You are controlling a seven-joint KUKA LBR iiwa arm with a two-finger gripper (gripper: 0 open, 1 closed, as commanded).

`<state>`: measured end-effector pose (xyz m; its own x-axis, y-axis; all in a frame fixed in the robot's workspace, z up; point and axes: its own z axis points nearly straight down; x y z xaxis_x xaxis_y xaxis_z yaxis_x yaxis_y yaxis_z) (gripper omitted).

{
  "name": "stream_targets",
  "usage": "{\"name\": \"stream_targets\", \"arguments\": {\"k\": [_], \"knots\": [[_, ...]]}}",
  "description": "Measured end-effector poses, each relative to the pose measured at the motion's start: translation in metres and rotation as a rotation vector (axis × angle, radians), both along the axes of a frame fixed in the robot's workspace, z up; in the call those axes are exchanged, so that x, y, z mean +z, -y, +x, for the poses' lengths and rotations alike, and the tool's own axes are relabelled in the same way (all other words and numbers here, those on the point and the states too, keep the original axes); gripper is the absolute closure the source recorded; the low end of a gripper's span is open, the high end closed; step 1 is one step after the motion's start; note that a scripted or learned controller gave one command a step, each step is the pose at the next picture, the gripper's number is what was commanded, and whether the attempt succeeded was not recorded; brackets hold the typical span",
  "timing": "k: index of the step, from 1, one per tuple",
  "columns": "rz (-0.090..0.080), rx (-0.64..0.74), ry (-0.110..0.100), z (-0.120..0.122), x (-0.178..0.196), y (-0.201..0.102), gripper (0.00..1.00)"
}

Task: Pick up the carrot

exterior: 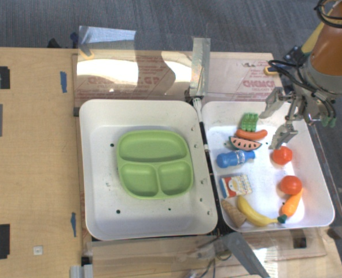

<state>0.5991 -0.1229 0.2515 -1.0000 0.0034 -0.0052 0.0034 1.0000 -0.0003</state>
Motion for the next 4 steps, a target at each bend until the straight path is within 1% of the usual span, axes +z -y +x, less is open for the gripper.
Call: {"name": "stream_targets", "arguments": {"k": [1,2,3,4], "knots": [[0.002,0.087,-0.011,-0.069,-0.127,0.041,0.0],[-0.002,0.126,0.004,-0.101,-0.158,0.062,0.0],[-0.01,0.483,0.011,-0.108,-0.161,0.045,0.0],[-0.013,0.486,0.022,-0.104,-0.148,0.043,1.0]]}}
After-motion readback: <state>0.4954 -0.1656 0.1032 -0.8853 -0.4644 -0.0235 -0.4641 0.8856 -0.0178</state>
